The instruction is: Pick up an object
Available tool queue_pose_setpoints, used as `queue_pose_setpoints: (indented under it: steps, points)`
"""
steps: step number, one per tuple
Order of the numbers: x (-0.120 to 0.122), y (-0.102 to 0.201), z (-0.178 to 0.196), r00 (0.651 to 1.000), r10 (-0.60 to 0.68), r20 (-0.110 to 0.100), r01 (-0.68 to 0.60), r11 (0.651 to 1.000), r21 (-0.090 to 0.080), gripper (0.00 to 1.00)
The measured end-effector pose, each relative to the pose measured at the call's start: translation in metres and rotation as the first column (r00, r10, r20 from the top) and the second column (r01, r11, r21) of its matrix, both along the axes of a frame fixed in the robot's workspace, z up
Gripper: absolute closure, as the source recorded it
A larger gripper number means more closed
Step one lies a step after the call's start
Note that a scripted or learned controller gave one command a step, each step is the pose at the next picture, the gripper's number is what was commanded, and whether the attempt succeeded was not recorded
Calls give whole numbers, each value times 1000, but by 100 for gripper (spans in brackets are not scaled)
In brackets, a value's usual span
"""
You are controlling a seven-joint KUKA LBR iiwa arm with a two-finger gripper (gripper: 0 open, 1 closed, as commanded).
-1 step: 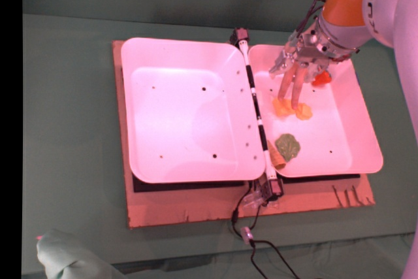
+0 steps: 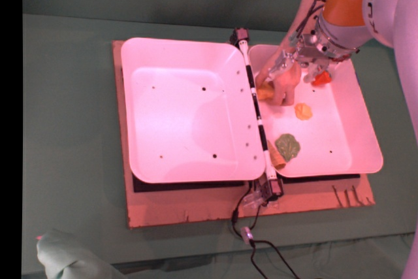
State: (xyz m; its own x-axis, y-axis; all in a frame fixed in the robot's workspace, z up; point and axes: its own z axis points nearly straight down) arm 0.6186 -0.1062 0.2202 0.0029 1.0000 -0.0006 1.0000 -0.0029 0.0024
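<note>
I am down in the right-hand shallow white plastic bin (image 2: pixel 366 140), my claw (image 2: pixel 277 78) lowered near its upper-left corner, close to the black-and-white striped bar (image 2: pixel 255 101) that divides the two bins. Whether my claw is wide, narrow, or gripping anything I cannot tell; the metal of my wrist and a pale pinkish lump beneath it blur together from this angle. A small orange-yellow piece (image 2: pixel 264 94) lies just beside that bar, right under my tip, and I judge it my likeliest target. Further from the bar sit a red-orange bit (image 2: pixel 320 80), a round yellow-orange blob (image 2: pixel 302 112), a flat dark green disc (image 2: pixel 287 146) and an orange cone-shaped piece (image 2: pixel 278 158) touching the disc's edge.

To do this well, I should centre over the piece, keep clear of the bar and the sloping bin wall, close squarely, then lift straight up, slowly, checking something actually comes with me.
</note>
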Motion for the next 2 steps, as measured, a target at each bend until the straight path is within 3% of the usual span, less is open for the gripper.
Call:
queue_pose_setpoints:
  steps: [2]
  points:
    - [-6,-1,-103,1000,-5,0,5,1000,-10,0]
